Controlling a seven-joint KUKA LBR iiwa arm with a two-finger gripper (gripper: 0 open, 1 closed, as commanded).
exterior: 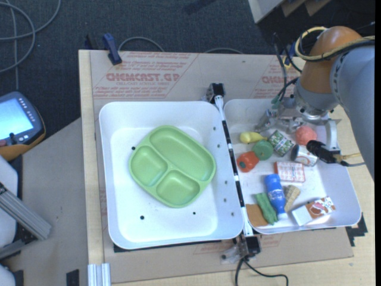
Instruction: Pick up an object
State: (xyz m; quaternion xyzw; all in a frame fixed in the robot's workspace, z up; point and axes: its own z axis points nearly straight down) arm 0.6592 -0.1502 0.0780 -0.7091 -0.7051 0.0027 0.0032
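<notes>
The gripper (pixel 284 126) of the grey arm (pixel 351 70) hangs low over the upper part of the right bin (pixel 351 210), reaching in from the right; whether it is spread or pressed together cannot be told from this angle, and nothing is visibly caught in it. Just beside it, toward the camera, lies a small green-and-white patterned packet (pixel 280 142), with a yellow toy (pixel 250 137) to its left and an orange-pink ball (pixel 305 134) to its right. Farther toward the camera from the gripper sit a green round piece (pixel 263 150), a red toy (pixel 246 161), a red-and-white carton (pixel 290 172) and a blue bottle (pixel 274 194). Well to the gripper's left, the left bin (pixel 113 159) holds a green divided plate (pixel 172 166).
</notes>
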